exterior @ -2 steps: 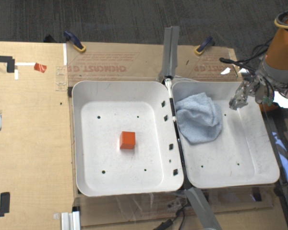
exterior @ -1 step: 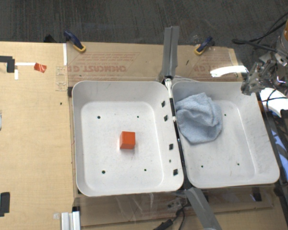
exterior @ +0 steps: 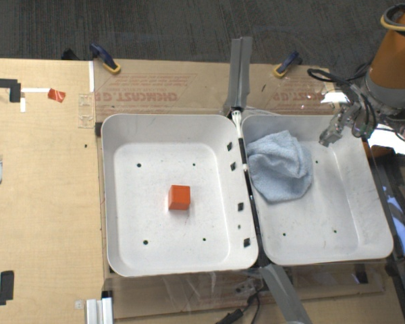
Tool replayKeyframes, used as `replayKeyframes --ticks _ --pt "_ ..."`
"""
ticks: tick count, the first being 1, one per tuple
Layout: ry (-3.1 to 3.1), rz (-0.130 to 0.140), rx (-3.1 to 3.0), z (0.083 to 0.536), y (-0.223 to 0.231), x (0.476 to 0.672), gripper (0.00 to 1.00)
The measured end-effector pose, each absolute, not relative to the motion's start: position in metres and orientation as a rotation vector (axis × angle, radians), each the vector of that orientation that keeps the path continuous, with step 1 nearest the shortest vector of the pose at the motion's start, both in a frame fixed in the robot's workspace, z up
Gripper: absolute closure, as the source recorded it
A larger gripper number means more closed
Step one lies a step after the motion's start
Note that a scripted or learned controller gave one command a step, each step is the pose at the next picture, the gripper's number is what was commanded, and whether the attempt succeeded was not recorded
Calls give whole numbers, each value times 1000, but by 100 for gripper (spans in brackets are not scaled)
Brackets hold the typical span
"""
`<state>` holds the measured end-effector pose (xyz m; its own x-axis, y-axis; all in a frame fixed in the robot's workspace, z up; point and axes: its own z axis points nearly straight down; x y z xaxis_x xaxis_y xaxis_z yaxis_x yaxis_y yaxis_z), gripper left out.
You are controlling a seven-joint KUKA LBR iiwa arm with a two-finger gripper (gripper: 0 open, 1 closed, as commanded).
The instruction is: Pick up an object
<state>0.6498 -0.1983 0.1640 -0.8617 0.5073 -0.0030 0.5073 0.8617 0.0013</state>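
Lying well left of claw: cloth.

- The brown cardboard sheet behind the two bins carries red printed lettering, seen upside down from the camera; it seems to read "CHEMCAST GP", and the last letters are not sure
- A second, smaller red line stands beside this one on the same sheet, too small to read
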Motion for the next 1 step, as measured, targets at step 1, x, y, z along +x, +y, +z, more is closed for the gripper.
replayKeyframes --ticks 1 --pt "3024 1 823 283 -181 650 100"
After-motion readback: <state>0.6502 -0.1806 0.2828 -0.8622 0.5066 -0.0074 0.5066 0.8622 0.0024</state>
